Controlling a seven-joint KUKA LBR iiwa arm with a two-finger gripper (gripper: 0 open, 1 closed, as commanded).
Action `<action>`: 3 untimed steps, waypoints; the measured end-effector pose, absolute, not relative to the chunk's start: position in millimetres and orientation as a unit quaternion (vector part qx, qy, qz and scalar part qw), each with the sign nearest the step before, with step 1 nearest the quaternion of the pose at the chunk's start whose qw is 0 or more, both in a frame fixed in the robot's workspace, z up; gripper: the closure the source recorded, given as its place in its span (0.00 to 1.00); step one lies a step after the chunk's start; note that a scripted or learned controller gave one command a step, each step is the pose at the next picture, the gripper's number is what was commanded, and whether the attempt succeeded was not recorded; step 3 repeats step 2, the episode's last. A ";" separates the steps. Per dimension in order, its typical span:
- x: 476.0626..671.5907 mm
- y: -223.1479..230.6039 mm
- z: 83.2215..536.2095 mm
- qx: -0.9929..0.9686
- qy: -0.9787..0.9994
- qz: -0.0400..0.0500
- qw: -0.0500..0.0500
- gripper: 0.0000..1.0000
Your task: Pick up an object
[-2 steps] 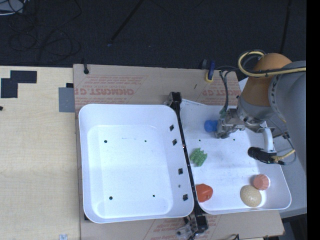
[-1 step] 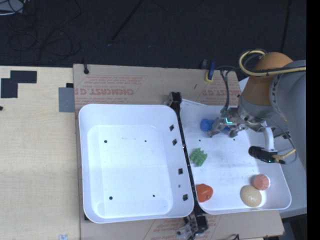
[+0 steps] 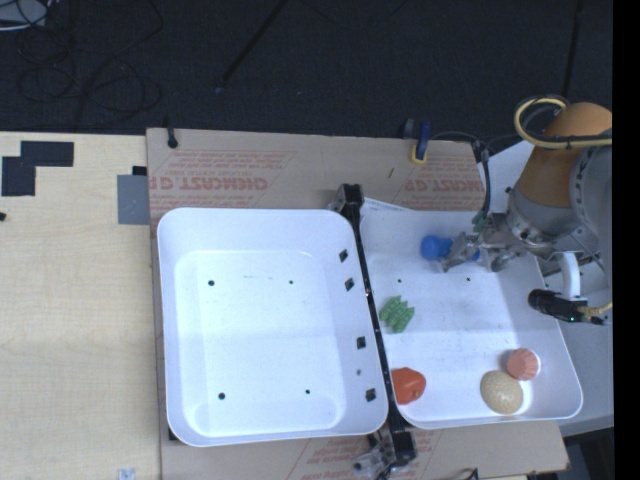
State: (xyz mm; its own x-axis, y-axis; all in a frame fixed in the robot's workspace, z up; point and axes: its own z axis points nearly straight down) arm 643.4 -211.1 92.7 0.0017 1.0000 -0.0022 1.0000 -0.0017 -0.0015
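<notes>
The arm (image 3: pixel 560 173) reaches in from the right, its orange band above the wrist, and its jaws (image 3: pixel 462 253) sit low over the upper part of the right bin (image 3: pixel 470 413). A small blue object (image 3: pixel 435 247) lies just at the tips of the jaws, touching or nearly so; whether it sits between the fingers, and whether they are apart or together, I cannot tell at this size.

Other pieces in the right bin lie well apart from the jaws: a green leafy-looking piece (image 3: pixel 398 314) near the divider, an orange-red lump (image 3: pixel 407 384) at the lower left corner, and a cream ball (image 3: pixel 502 392) touching a pink ball (image 3: pixel 522 364) at the lower right.

The left bin (image 3: pixel 170 268) rests beside it on the surface (image 3: pixel 70 348).
</notes>
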 end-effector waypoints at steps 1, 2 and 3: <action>610.6 -213.1 87.1 0.707 0.707 -0.002 -0.002 0.00; 586.9 -212.5 87.3 0.707 0.707 -0.001 -0.002 0.00; 586.9 -212.5 87.3 0.707 0.707 -0.001 -0.002 0.00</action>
